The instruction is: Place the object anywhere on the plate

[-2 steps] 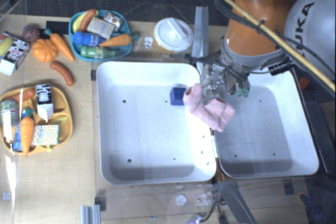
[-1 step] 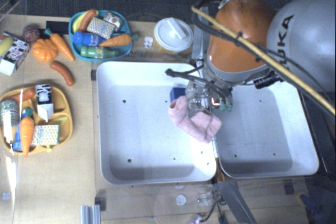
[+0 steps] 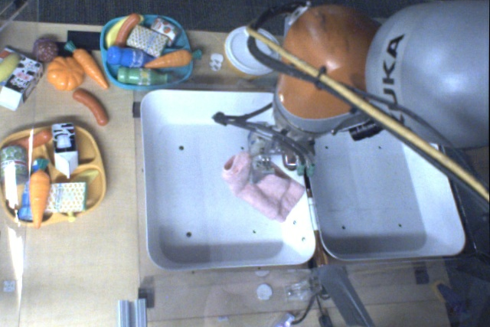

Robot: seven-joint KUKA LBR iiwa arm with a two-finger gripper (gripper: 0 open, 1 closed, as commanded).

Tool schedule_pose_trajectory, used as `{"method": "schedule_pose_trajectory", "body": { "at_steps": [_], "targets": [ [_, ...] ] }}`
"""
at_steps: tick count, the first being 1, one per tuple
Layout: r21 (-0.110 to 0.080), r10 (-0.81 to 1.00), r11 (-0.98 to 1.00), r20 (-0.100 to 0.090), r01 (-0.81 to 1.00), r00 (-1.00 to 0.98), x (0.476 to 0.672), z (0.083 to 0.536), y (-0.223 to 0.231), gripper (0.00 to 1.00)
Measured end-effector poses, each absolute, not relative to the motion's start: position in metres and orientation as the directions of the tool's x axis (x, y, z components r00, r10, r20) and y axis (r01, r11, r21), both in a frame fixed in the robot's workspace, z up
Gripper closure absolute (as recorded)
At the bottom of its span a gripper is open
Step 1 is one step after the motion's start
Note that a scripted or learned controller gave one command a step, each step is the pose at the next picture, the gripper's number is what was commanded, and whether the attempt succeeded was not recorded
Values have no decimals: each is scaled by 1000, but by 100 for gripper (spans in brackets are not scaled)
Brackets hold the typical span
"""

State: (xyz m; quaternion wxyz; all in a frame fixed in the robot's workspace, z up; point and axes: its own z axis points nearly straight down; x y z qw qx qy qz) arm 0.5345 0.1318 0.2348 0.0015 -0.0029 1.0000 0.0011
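Two white bins [image 3: 176, 241] lie below me; my gripper [image 3: 272, 157] hovers mid-frame over the pink cloth [image 3: 264, 191] in the left bin, its grip hidden from view.

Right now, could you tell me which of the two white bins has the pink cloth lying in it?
The left bin: the pink cloth lies near its right wall, under the pincer. The right bin lacks it.

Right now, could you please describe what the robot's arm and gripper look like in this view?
The arm is a bulky, rounded light-grey casing with "KUKA" lettering in dark characters, and a glossy orange dome-shaped band above the wrist. A yellowish cable and thin black cables run across it. The gripper is a small dark metal assembly with silvery parts.
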Motion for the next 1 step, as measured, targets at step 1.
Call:
{"method": "schedule_pose_trajectory", "body": {
  "at_steps": [1],
  "targets": [
    [2, -4, 1000, -1, -4, -1000, 507, 226, 174, 100]
  ]
}}
